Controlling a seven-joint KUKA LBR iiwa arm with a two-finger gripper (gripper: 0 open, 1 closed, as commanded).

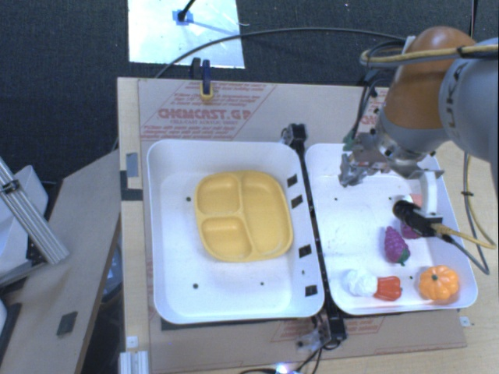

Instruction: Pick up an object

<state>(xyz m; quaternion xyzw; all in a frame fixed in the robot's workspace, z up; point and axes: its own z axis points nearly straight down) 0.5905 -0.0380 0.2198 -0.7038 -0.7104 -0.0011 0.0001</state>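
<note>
**Pick not made yet**

Tool (pixel 352 171) hangs over the far-left part of the right shallow white bin (pixel 343 240). Nothing visibly held; open or closed, can't tell. Candidates lie near-right in that bin:
- purple plastic grape bunch (pixel 395 244)
- white lumpy toy (pixel 360 281)
- red toy pepper (pixel 388 287)
- orange toy pumpkin (pixel 438 283)

My read: grasp and lift both remain. Readable: red "CHEMCAST GP" on the brown board (pixel 204 115), far side of the counter.

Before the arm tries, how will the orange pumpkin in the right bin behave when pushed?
The orange pumpkin looks round, so a push would probably roll or slide it on the smooth right bin floor. Its shiny skin suggests hard plastic: likely stiff, light, maybe slippery. The bin wall close beside it may stop it.
</note>
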